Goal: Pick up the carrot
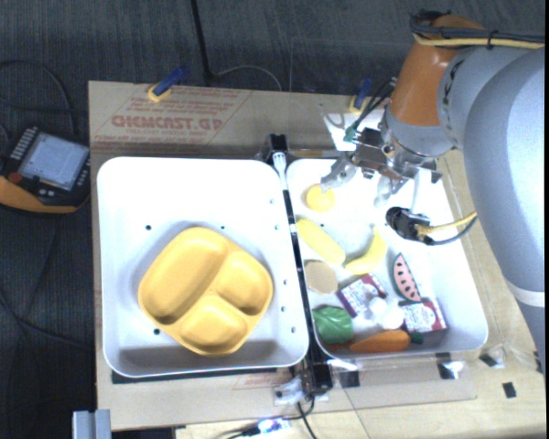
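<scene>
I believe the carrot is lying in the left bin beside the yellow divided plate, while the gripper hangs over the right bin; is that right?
Not quite: the carrot lies in the right bin, along its near wall beside the green toy. The camera view shows this. The yellow divided plate does sit in the left bin, and the gripper hangs over the right one.

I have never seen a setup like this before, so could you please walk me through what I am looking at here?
This is one picture from a fixed camera above a bench, looking down at a slant. The big grey machine with an orange band is a robot arm reaching in from the right. Its gripper, the part that grasps, hangs over the far end of the right bin, and nothing shows between its fingers. The right bin holds toy food: the carrot it should pick up lies at the near edge, beside a green vegetable, with a watermelon slice close by. The left bin holds a yellow divided tray.
</scene>
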You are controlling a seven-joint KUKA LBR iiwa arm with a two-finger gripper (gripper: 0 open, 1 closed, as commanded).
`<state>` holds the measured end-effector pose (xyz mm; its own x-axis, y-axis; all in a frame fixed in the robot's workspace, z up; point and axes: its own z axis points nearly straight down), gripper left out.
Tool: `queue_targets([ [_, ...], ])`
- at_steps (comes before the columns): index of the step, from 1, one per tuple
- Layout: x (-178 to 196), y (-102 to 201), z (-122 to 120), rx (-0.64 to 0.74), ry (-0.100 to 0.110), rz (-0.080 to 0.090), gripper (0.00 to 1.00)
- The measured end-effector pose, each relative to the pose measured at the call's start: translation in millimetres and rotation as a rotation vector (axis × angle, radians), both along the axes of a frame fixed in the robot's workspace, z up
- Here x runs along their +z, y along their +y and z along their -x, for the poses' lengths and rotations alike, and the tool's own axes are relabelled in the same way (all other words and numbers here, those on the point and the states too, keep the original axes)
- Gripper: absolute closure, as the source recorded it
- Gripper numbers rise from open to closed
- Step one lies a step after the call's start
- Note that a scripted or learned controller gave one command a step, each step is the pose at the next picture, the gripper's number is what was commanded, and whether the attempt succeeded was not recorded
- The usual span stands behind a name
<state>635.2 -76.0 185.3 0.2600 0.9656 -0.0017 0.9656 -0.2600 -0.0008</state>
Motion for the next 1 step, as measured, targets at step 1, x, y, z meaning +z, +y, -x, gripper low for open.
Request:
queue_targets([
  [1,-87.0,-21.3,-22.9,0.003,0.003,0.001,0.0],
])
